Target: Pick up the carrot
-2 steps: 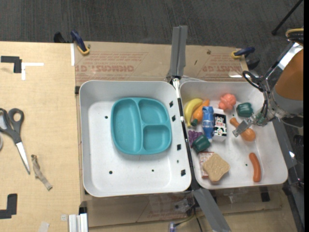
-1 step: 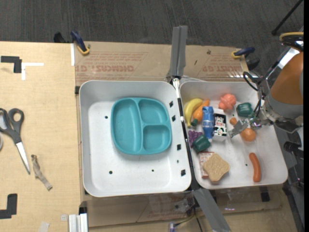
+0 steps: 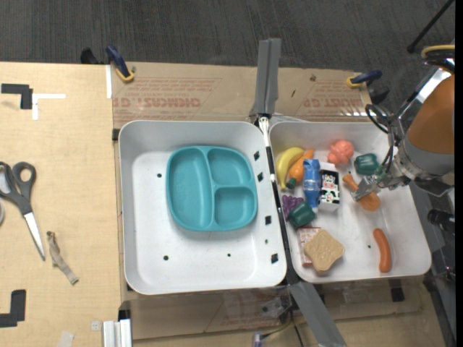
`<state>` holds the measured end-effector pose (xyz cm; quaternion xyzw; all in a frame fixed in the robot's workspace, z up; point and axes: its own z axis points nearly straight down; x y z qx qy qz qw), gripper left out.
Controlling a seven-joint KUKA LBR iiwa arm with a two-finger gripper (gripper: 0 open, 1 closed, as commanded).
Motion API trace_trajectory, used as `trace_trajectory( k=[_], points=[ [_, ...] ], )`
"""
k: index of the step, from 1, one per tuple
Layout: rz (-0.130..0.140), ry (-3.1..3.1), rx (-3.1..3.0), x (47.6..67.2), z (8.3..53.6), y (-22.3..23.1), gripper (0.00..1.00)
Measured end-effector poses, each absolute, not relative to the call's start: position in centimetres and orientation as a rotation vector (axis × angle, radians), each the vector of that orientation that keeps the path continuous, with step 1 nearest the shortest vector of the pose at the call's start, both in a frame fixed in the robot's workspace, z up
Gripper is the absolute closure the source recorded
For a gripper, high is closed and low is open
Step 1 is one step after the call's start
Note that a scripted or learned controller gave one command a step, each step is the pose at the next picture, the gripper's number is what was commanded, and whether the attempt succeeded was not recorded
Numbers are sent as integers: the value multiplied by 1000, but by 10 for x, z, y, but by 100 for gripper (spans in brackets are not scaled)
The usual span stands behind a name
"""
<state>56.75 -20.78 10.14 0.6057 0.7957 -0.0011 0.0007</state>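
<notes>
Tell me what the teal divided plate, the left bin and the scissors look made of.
Teal plate: likely moulded plastic, smooth, uniform colour, soft sheen. Left bin: probably white plastic, glossy, rounded corners. Scissors: pale metallic blades, dark handles, perhaps plastic.

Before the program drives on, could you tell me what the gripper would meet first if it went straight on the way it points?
Probably the carrot, lying right at the gripper; height above it is unclear.
</notes>
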Motion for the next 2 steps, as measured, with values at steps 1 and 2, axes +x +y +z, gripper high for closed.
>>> trace_trajectory(
  k=[1, 2],
  points=[
    [-4, 2499, 1902, 568, 101, -208, 0],
    [-1, 2274, 2165, 607, 93, -184, 0]
  ],
)
